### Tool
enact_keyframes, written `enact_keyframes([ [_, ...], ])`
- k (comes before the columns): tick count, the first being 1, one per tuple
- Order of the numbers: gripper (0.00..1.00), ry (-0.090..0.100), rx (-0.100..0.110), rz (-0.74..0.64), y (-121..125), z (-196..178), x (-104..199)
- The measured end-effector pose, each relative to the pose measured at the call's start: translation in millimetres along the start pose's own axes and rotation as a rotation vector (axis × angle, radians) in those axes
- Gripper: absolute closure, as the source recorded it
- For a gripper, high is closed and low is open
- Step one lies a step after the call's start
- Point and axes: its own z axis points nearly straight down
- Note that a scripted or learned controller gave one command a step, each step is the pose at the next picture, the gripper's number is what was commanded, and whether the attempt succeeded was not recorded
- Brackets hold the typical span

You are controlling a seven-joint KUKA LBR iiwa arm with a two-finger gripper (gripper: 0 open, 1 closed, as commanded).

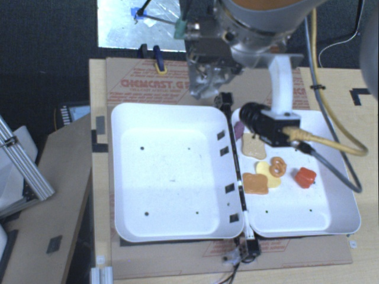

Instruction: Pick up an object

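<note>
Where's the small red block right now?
In the camera view, the small red block lies in the right-hand white bin, near its middle, just right of the orange pretzel-shaped ring.

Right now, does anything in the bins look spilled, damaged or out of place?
Nothing stands out. The red block, pretzel, tan slice and orange slice lie close together inside the right bin, none over its rim. The left bin sits flush beside it.
</note>
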Motion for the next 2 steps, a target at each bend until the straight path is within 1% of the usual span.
enact_keyframes([
  [1, 0.00, 0.000, 0.001, -0.002, 0.0, 0.4, 0.0],
  [2, 0.00, 0.000, 0.001, -0.002, 0.0, 0.4, 0.0],
])
